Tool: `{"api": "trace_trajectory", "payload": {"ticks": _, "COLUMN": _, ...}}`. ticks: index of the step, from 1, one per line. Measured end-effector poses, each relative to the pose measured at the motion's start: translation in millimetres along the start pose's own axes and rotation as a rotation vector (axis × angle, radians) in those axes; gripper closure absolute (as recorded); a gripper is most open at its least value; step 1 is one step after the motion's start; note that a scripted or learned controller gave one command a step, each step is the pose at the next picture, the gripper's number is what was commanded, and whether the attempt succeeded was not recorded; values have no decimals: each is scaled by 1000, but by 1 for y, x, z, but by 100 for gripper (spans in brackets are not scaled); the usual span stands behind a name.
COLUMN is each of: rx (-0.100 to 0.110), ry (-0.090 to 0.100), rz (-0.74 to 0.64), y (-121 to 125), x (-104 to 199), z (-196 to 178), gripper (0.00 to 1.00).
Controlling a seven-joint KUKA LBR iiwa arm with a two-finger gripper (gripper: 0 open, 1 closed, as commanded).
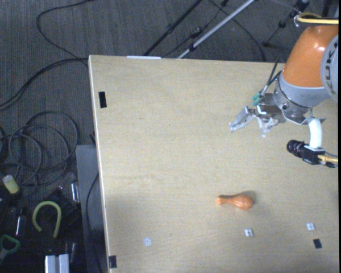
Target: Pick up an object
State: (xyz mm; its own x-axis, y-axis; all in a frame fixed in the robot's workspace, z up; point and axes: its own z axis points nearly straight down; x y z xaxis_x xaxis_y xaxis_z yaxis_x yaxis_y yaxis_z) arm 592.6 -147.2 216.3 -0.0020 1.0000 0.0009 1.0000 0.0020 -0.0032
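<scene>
Lying flat, orange pear-shaped object (pixel 236 201), narrow neck leftward.

Robotics lab, plain wooden bench (pixel 176 124), loose cables (pixel 34 141) on grey carpet, tripod legs (pixel 227 16) behind

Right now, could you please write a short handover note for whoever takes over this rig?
Pincer: above the wooden bench top at the upper right, nothing seen between its fingers; open or shut can't be told.
Object: a small orange pear-shaped thing lies on the bench, nearer the camera than the pincer and apart from it.
Done: no pick yet.
Left: move over it, descend, grasp, lift.
</scene>
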Motion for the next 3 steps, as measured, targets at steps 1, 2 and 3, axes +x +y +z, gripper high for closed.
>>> {"api": "trace_trajectory", "payload": {"ticks": 1, "rx": -1, "ry": -4, "rz": -157, "y": 56, "x": -50, "z": 64, "gripper": 0}}
{"api": "trace_trajectory", "payload": {"ticks": 2, "rx": -3, "ry": -5, "rz": -311, "y": 76, "x": -76, "z": 132, "gripper": 0}}
{"api": "trace_trajectory", "payload": {"ticks": 3, "rx": -3, "ry": -2, "rz": -448, "y": 76, "x": -6, "z": 132, "gripper": 0}}
